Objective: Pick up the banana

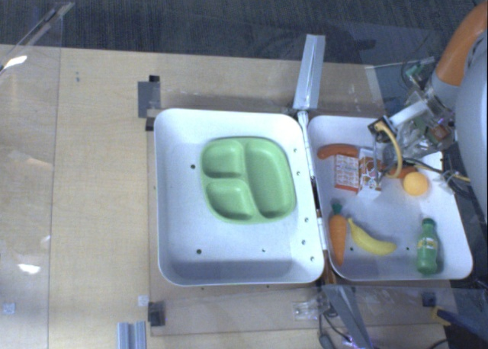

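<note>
**binwatcher:** Looking for the banana [372,238]? Lying flat in the front half of the right bin [396,210], just beside the carrot [337,237]. Green bottle [428,246] near on the other side.

**gripnerd:** Yep, spotted. Claw [412,148] up over the back of that same bin, near the orange [415,184], well apart from the banana. Can't tell whether apart or together from this angle, honestly.

**binwatcher:** So probably just the approach at this point. Needs to come forward over the bin, then straight down on the middle of the banana.

**gripnerd:** Agreed. Best to squeeze across the narrow width, not along the curve. Also worth aiming mid-body or a touch toward the bottle side, to stay off the carrot.

**binwatcher:** And no pinching near a tip. Curved and smooth, so likely to roll or squirt out.
</note>
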Robot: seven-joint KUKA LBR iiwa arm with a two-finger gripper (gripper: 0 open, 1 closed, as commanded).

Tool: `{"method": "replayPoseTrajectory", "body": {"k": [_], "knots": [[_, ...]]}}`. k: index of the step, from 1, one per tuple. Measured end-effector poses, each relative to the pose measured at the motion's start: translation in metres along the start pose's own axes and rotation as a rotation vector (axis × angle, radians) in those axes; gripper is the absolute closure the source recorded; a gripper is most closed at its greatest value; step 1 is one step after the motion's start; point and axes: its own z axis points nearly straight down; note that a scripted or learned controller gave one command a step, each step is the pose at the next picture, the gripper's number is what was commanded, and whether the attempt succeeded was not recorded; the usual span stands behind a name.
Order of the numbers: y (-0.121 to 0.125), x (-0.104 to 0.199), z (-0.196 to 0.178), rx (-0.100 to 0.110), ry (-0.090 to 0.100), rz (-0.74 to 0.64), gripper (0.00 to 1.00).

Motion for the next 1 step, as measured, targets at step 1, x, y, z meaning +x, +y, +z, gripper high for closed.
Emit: {"method": "replayPoseTrajectory", "body": {"k": [1], "knots": [[0.0108,-0.0422,-0.0032,0.001,-0.001,0.174,1.0]]}}
